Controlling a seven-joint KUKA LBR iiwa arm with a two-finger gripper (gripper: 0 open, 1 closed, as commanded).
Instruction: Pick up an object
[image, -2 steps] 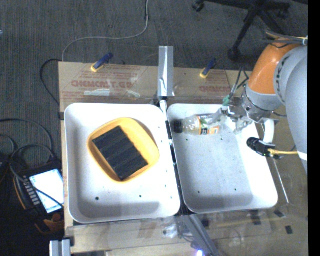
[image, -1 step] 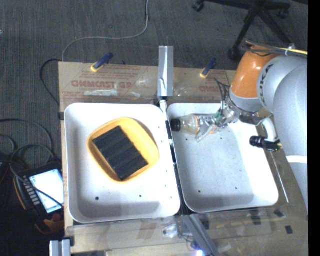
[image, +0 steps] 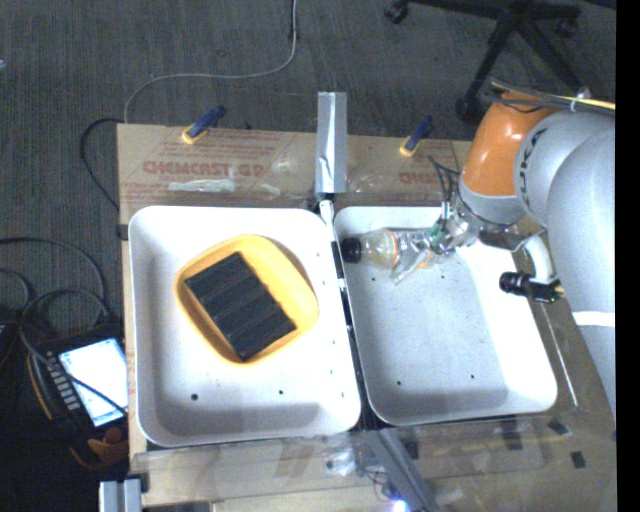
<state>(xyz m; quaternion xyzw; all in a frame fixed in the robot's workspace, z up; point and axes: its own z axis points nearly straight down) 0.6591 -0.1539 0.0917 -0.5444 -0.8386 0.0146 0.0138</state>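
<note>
A clear plastic bottle with a black cap lies on its side at the back left of the right bin, cap pointing toward the divider. My gripper is down in the bin's back part, right at the bottle's bottom end; the wrist hides where they meet. In the left bin a yellow dish sits with a black ridged block lying in it.
The grey arm with its orange band covers the right bin's back right corner and right rim. A cardboard sheet with blue clamps lies behind the bins. A tablet and cables rest on the floor at left.
</note>
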